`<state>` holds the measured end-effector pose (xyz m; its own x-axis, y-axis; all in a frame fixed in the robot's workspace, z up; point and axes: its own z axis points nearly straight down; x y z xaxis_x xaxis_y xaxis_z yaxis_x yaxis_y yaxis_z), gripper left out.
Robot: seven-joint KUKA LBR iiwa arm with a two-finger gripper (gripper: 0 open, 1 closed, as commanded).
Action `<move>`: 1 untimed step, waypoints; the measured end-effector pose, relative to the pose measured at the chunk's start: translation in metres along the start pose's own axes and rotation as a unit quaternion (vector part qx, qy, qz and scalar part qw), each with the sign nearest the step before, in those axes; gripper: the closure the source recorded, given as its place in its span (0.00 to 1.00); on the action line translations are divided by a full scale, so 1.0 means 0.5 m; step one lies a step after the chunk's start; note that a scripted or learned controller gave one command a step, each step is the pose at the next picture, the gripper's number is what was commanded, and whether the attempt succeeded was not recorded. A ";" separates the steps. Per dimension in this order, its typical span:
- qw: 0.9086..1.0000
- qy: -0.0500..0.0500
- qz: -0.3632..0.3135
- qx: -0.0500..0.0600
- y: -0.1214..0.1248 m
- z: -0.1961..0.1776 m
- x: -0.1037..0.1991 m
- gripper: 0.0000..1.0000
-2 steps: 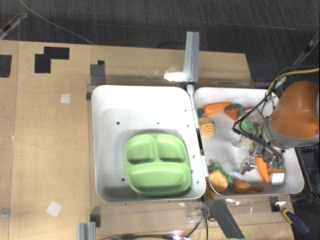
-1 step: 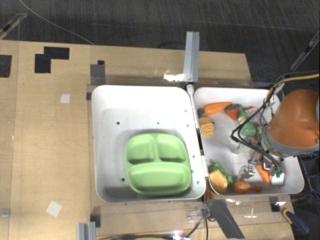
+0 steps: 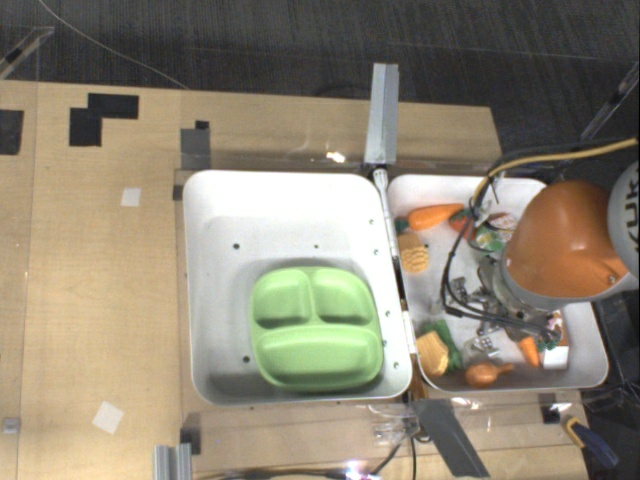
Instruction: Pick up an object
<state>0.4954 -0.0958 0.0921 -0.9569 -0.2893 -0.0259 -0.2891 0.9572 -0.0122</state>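
Note:
The right bin (image 3: pixel 425 193) holds several small toy foods: an orange carrot (image 3: pixel 436 216) at the back, a yellow corn piece (image 3: pixel 414 259), a tan piece (image 3: pixel 432 351) beside a green one (image 3: pixel 441 329), an orange-brown piece (image 3: pixel 483 373) at the front and a small orange piece (image 3: pixel 529 350). The arm's orange band (image 3: pixel 562 240) hangs over this bin's right half. The gripper (image 3: pixel 497 318) reaches down below it amid black cables, low over the bin floor near the front items. The wrist hides its fingers.
The left bin (image 3: pixel 220 228) contains a green divided tray (image 3: pixel 315 326) near its front. A metal post (image 3: pixel 381 113) stands behind the divider between the bins. Wooden bench surface lies to the left.

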 end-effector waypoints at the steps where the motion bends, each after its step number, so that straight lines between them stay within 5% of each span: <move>1: 1.000 -0.009 -0.002 0.002 0.000 -0.027 -0.012 1.00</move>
<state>0.5008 -0.0939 0.1058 -0.9552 -0.2929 -0.0431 -0.2924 0.9561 -0.0170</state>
